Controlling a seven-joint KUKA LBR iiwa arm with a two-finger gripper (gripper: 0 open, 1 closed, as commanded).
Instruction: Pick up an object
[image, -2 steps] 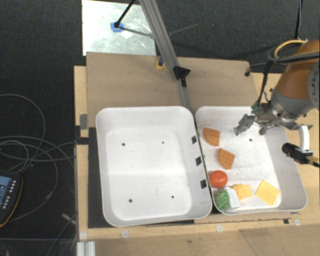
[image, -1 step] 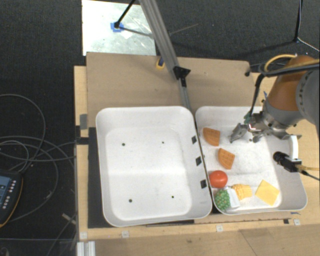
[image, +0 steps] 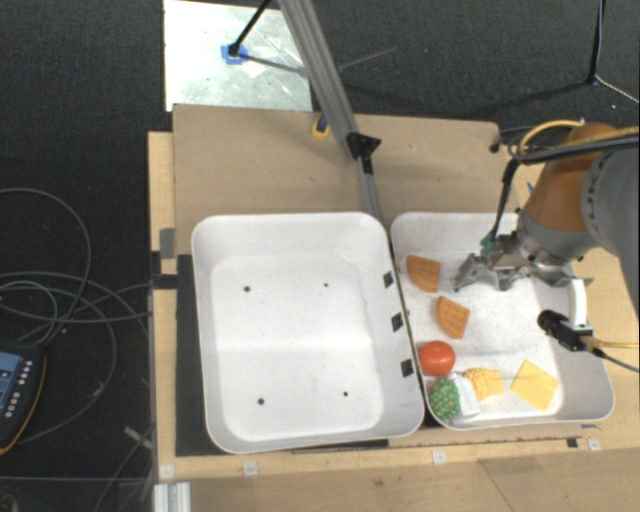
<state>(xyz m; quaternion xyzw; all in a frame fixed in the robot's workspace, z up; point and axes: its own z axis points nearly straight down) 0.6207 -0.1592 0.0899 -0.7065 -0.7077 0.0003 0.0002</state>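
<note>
- On top of the brown cardboard-covered bench (image: 260, 160) sat the two shallow white plastic bins, side by side and touching along the middle edge.
- The left white bin (image: 215, 400) was the bigger-looking one, just bare white floor with a few small dark dots.
- The right white bin (image: 590, 400) had all the toy food in it, mostly along its left side and front edge.
- The grey arm with the orange band (image: 560, 190) came in from the right and hung over the back half of the right bin.
- Its two-finger metal gripper (image: 487, 272) pointed left, low over the bin floor, near the upper waffle piece but not touching it. Honestly couldn't tell whether the fingers were apart or together, and nothing was visibly between them.
- The yellow cheese wedge (image: 535, 384) lay at the front right.
- The upper orange waffle-like piece (image: 423, 272) sat near the bin's left wall, with a second orange waffle piece (image: 453, 317) just below and right of it.
- The round red tomato (image: 436, 357) was below that.
- The yellow corn piece (image: 484, 381) sat between the tomato and the cheese.
- The green pea cluster (image: 444, 399) was in the front left corner, just beside the corn.
</note>
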